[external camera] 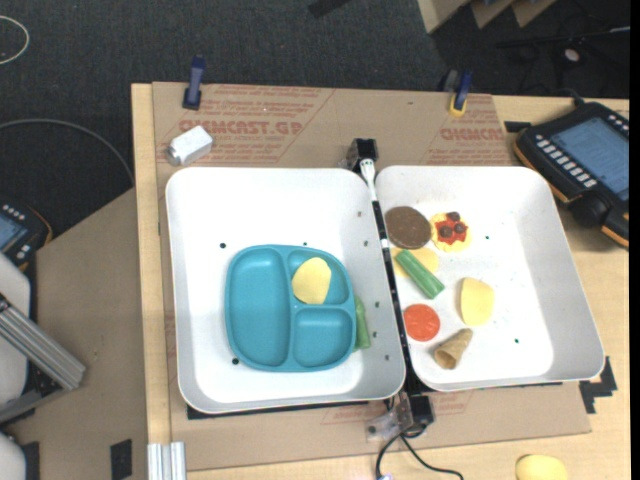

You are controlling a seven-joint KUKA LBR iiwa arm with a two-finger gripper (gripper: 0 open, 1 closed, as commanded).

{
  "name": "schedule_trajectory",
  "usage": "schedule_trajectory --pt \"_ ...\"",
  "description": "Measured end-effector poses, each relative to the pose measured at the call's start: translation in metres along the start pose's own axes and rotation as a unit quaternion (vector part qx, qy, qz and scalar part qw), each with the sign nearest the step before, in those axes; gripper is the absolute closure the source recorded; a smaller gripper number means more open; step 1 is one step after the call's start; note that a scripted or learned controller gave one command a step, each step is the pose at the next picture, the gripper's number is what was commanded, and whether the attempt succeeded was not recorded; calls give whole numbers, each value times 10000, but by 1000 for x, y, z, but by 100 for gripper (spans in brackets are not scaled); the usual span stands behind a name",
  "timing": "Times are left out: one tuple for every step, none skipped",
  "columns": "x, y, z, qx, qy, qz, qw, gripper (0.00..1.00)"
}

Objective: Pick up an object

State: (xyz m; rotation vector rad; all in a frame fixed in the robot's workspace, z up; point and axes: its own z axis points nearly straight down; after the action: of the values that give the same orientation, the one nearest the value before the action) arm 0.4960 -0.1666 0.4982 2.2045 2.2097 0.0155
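Six small food toys lie clustered in the right bin (pixel 520 218), easy picks; a yellow piece (pixel 312 281) sits in the teal tray (pixel 262 308); about the gripper I cannot tell.

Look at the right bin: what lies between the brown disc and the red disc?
In the camera view, a green stick lies slantwise between the brown disc and the red disc, with a pale yellow piece just under its upper end.
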Motion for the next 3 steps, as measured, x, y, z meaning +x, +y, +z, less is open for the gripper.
schedule_trajectory --pt "6 -9 163 185 60 15 9998 100" --pt "31 -16 -22 -7 11 -6 10000 100" --pt "36 -19 81 151 45 15 9999 100"
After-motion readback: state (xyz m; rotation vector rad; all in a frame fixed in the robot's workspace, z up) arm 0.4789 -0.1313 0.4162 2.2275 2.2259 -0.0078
